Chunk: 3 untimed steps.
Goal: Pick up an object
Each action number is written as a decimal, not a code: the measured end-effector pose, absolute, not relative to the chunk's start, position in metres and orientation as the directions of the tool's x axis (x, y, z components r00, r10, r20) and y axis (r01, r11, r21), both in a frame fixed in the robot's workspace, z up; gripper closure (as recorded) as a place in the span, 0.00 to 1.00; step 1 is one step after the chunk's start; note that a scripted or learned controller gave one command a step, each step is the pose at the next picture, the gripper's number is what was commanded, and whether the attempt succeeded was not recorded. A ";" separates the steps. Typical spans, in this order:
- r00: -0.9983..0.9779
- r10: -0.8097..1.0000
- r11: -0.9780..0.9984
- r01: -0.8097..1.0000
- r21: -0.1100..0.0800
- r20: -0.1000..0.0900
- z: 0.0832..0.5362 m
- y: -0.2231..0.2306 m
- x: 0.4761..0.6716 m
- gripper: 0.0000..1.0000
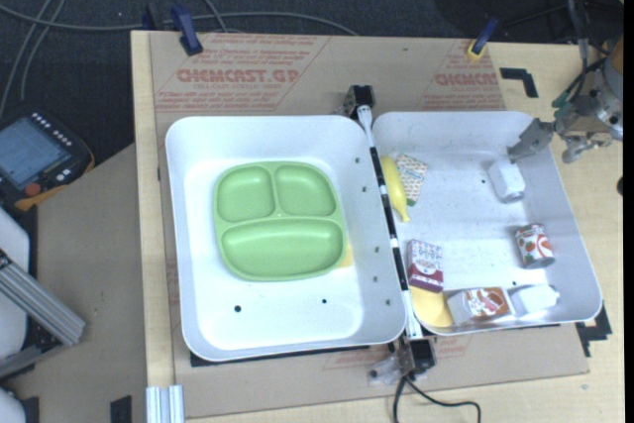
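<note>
Camera view shows the likeliest candidates for picking all in the right bin (466,129): a small white block (506,181) near its upper right, a red-and-white carton (535,246) below it by the right wall, and a cluster along the front edge, namely a brown-and-white packet (483,303), a white piece (536,297) and a yellow item (429,304). A red-printed box (425,261) and a yellow banana-like shape (394,190) lie against the divider, with a patterned packet (412,175) beside them. The white block lies apart from its neighbours, so it seems the easiest target. The claw (535,139) hovers at the bin's upper right corner, near that block; I cannot tell whether it is released or clenched, and nothing shows between its tips. The left bin (198,312) holds a green divided plate (280,219). Both bins sit on the worktop (297,64).
</note>
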<state>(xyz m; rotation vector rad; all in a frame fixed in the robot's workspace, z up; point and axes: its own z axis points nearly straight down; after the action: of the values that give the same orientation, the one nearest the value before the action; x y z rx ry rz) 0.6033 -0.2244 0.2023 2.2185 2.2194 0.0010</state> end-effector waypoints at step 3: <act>-0.003 1.000 0.003 1.000 -0.001 0.006 0.085 -0.221 0.505 0.00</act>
<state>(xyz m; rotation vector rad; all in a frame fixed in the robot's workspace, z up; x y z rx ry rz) 0.5049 -0.2206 0.0847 2.2217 2.2280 0.0060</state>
